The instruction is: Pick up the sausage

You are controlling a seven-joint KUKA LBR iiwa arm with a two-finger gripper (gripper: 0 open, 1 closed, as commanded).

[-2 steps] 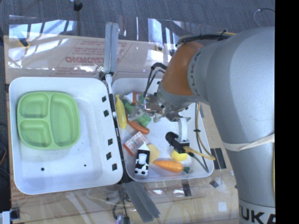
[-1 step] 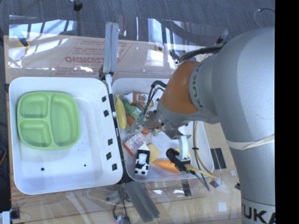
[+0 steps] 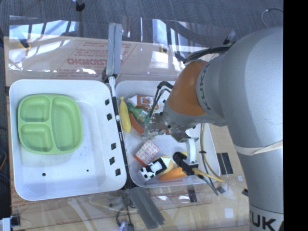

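- reaching into the right-hand shallow white plastic bin (image 3: 202,179) from the right, the big grey arm with the orange band (image 3: 190,97) sits low over the pile, wrist bent down toward the bin's upper left part.
- the two-finger gripper (image 3: 155,124) is down among the toys near the bin's left wall. can't tell if it's spread or closed, it's too dark and cluttered around the tip.
- the sausage looks to me like the reddish-orange long piece (image 3: 137,127) poking out just below the green leafy toy (image 3: 137,113) and right beside the yellow banana-shaped toy (image 3: 124,115). mostly covered, so i'm not 100% sure on that id.
- my guess on the low angle: the sausage is wedged under other stuff against the wall, so the tool has to come in tight from the side.
- other bits in that bin: a small box with a red and white pattern (image 3: 147,152), a black and white cow-print toy (image 3: 155,169), an orange carrot-like wedge (image 3: 173,173) near the front edge, and a brown packet (image 3: 145,101) at the back.
- the left-hand white bin (image 3: 96,177) carries a light green divided plastic plate (image 3: 49,123), well apart from the action.
- nothing visibly lifted, so i'd call the pick not yet done.
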